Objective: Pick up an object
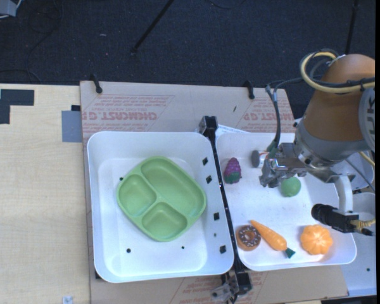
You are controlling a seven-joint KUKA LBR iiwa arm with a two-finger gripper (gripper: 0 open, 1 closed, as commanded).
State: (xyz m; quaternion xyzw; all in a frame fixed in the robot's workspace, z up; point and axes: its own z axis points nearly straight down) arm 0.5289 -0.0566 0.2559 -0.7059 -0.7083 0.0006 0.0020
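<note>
The gripper [275,171] hangs low in the right bin [256,261], its metal head touching or just over the green ball [291,187]; whether the jaws are spread or closed cannot be made out, and nothing is seen held between them; the ball looks the likely pick, lying nearest the tool; left of the ball sits a purple fruit [232,170]; below it lie a carrot [268,234], a doughnut [248,237] and an orange [316,239]; far left of the ball, a green divided plate [161,197] rests in the other bin.
</note>
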